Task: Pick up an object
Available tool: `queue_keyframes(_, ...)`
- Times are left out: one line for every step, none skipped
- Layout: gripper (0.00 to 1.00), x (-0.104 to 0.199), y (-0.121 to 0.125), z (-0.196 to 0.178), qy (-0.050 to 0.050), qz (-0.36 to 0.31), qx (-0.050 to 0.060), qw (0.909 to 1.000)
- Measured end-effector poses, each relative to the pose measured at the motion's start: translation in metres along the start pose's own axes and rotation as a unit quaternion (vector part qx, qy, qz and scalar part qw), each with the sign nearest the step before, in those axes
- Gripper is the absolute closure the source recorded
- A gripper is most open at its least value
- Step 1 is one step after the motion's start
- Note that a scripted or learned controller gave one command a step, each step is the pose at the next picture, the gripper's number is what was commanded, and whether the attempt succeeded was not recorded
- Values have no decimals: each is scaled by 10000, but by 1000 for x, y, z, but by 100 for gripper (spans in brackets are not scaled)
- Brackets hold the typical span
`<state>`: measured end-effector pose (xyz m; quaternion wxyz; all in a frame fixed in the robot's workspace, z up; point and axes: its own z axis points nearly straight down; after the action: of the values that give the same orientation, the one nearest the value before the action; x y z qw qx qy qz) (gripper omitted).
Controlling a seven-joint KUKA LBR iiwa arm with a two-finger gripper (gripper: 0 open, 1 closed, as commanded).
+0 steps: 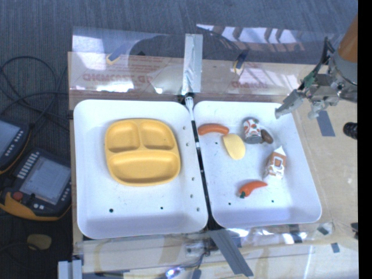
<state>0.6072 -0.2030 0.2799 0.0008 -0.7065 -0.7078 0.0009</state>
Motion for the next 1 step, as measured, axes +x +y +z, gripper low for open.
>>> queue_keyframes(0,24,34,173,-6,0,10,10000)
